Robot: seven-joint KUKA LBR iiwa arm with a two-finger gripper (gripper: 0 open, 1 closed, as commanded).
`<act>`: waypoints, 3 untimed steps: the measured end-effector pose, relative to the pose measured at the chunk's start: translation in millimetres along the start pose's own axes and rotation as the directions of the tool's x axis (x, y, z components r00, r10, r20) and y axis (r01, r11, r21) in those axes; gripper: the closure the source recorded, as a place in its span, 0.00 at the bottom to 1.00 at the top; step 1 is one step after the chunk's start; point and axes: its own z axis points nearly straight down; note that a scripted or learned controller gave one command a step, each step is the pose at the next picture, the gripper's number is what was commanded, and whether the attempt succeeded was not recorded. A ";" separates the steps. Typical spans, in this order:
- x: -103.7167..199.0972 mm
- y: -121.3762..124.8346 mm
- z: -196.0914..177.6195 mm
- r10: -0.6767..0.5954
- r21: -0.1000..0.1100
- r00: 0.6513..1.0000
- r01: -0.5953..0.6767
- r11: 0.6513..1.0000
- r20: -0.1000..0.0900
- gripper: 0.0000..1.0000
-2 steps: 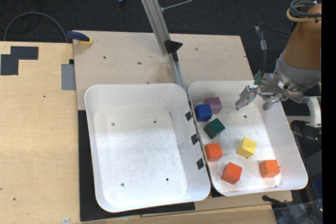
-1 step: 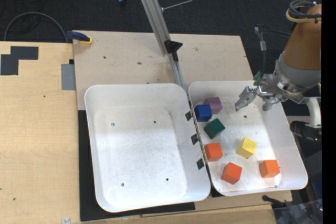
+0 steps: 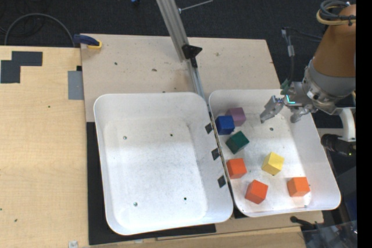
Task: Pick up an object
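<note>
Several small blocks lie in the right bin (image 3: 317, 142): a purple block (image 3: 236, 115), a blue block (image 3: 225, 124), a dark green block (image 3: 237, 141), a yellow block (image 3: 272, 163) and three orange blocks (image 3: 236, 168) (image 3: 256, 191) (image 3: 298, 186). My gripper (image 3: 283, 111) hangs over the bin's upper right part, to the right of the purple block. Its fingers (image 3: 269, 110) are spread apart with nothing between them.
The left bin (image 3: 116, 125) lies beside the right one, with black clips (image 3: 214, 153) along the shared edge. A slanted aluminium bar (image 3: 172, 14) rises from the back of the bench. A blue and yellow clamp (image 3: 88, 41) sits at the back left.
</note>
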 end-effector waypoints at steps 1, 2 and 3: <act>0.3 0.0 0.1 -0.001 0.000 1.000 0.001 1.000 0.000 0.00; 28.8 14.2 16.9 -0.001 0.002 1.000 0.001 1.000 -0.002 0.00; 38.1 -38.0 143.1 0.006 -0.003 1.000 -0.006 1.000 -0.002 0.00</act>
